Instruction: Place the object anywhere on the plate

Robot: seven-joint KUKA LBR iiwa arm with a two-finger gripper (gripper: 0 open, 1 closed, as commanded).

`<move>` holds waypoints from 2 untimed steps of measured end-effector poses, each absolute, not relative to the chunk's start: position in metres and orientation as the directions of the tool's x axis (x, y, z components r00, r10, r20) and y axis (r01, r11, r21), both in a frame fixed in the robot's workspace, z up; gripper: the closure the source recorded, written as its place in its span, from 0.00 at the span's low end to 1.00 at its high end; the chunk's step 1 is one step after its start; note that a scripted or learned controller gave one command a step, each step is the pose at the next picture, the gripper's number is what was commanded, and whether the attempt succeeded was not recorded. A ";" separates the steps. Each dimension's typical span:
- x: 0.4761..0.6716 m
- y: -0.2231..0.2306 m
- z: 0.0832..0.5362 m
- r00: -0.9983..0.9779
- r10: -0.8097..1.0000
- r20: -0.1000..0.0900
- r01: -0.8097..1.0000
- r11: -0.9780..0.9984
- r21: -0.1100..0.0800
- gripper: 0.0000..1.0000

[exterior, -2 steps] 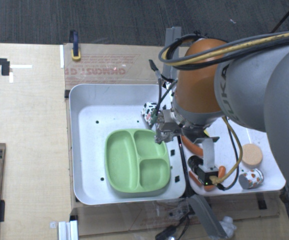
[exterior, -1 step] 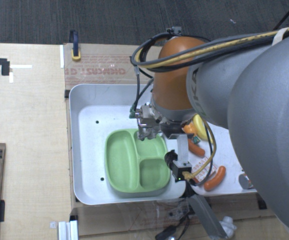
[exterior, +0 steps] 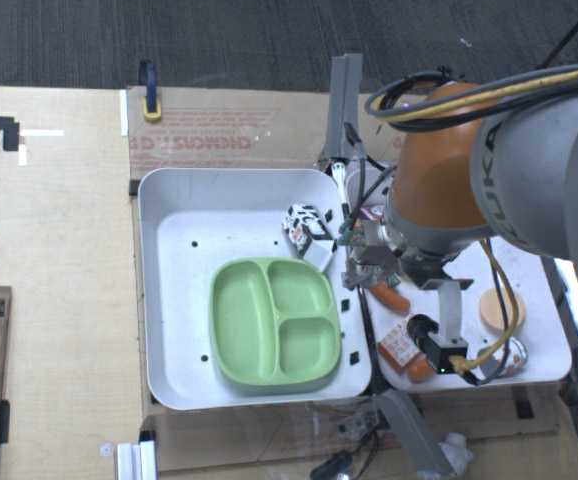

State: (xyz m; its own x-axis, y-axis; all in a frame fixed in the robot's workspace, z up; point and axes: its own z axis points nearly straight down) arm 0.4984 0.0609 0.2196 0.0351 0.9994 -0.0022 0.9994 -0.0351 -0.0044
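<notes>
You have two shallow white bins side by side on the bench. In the left white bin the green three-compartment plastic plate lies toward the near right corner. Just behind the plate's far right edge sits a small black-and-white patterned object, near the wall between the bins. The grey arm with its orange band reaches in over the right white bin. In that bin, an orange carrot-shaped piece lies beside the dividing wall, a round tan disc well to its right, and a small red-and-white box in front.
</notes>
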 end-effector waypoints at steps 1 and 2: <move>0.502 -0.133 0.236 0.008 1.000 -0.002 1.000 -0.008 -0.001 1.00; 0.562 -0.128 0.212 0.086 0.996 -0.002 0.996 -0.086 -0.002 1.00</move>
